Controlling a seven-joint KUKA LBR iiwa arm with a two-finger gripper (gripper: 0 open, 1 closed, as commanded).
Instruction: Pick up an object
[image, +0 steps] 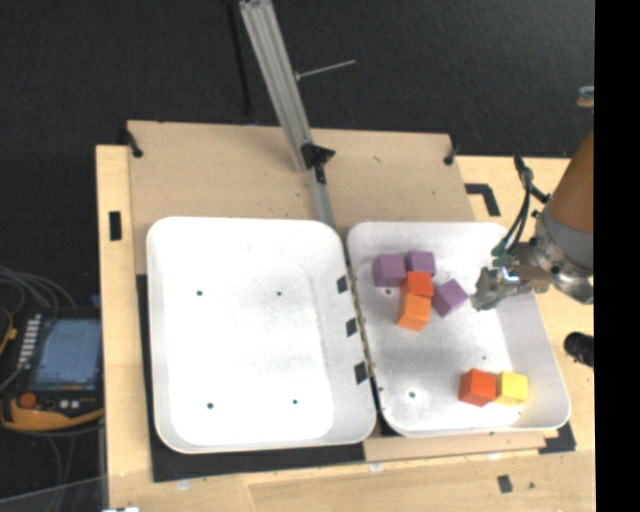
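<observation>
From my feed the gripper (487, 290) sits low over the right bin (530, 350), close to its right wall, with the grey wrist and orange band of the arm (572, 215) leaning in behind it. Whether it is open or closed I cannot tell; at this slant the tip is a small dark blur, and nothing shows clearly pinched in it.

Just beside the tip, to its left, lies a purple block (451, 296), turned at an angle to the bin's edges. I judge it the likeliest target, simply because it is the nearest thing and stands a little clear of its neighbours on the gripper's side. It may be touching the tip, though the view is too coarse to be sure.

Further left is a tight cluster: two more purple blocks (390, 268) side by side, and two orange blocks (416, 300), apparently one against the other. Packed like that, they would leave poor room for a grasp, which favours the loose purple one.

Well apart, near the bin's front corner, a red-orange block (479, 386) touches a yellow block (513, 386).

The left bin (170, 300) sits alongside on the worktop (400, 160).
</observation>
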